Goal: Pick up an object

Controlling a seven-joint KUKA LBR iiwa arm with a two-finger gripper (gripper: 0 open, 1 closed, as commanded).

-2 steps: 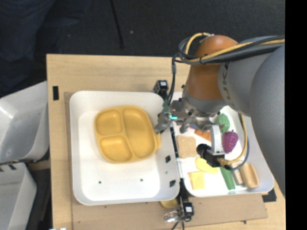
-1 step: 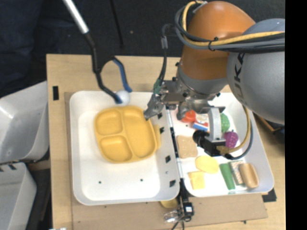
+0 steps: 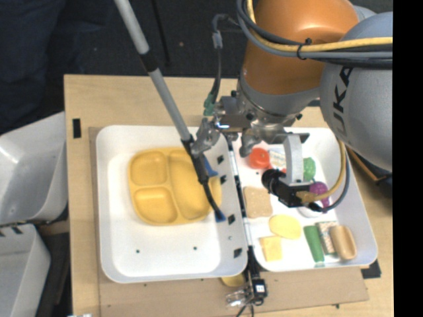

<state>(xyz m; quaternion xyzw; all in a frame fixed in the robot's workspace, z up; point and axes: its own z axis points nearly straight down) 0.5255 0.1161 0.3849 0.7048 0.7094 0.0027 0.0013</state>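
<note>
My gripper point(image 3: 259, 145) hangs under the orange wrist, low over the back left part of the right bin point(image 3: 360, 224). Right below it lies a red-orange toy point(image 3: 259, 156). Nearer the front are a tan bread slice point(image 3: 257, 202), a yellow oval piece point(image 3: 285, 226), a yellow cheese square point(image 3: 271, 248), a green stick point(image 3: 314, 244) and a brown roll point(image 3: 342, 240). A purple piece point(image 3: 319, 189) and a green-and-white piece point(image 3: 308, 169) lie to the right of the wrist. Nothing shows between the fingers.
The left bin point(image 3: 119, 256) holds a yellow divided tray point(image 3: 165, 185). A long grey rod point(image 3: 162, 91) slants in from the top left, and its black and blue tip point(image 3: 207, 177) rests on the tray's right edge near the wall between the bins.
</note>
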